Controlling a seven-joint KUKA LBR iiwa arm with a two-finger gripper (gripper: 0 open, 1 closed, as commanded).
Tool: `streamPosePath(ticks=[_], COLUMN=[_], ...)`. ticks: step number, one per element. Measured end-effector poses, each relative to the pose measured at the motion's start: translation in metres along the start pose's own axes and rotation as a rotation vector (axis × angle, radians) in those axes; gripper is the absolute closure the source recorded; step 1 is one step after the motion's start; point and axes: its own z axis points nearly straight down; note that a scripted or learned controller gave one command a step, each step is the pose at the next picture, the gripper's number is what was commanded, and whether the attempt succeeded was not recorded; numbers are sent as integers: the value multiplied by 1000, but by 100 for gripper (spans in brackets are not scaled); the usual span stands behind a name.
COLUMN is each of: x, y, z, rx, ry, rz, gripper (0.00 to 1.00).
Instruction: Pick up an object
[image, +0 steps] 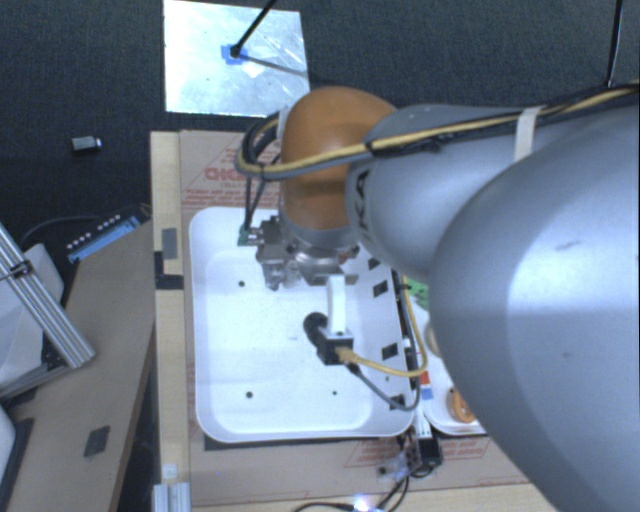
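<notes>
Dark carpet behind worktop. Cardboard sheet (205, 190) under bins bears red print, too blurred for us to read. Gripper (283, 268) hangs over far side of left bin (250, 350); we cannot tell how far open it is, or whether it holds anything. Arm (520, 250) hides most of right bin (440, 380). Slivers of objects show there: green thing (417, 293) at far side, orange round thing (460, 405) at near side. Long axes, headings: we cannot judge.

Bright, even light — arm blurred
</notes>
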Motion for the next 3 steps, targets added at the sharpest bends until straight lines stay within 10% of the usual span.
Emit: streamPosePath(ticks=[1, 2, 3], x=[25, 24, 24], y=[5, 55, 27], z=[103, 55, 112], rx=[10, -2, 9], ry=[-4, -1, -3], rz=[2, 3, 5], gripper=[100, 100, 100])
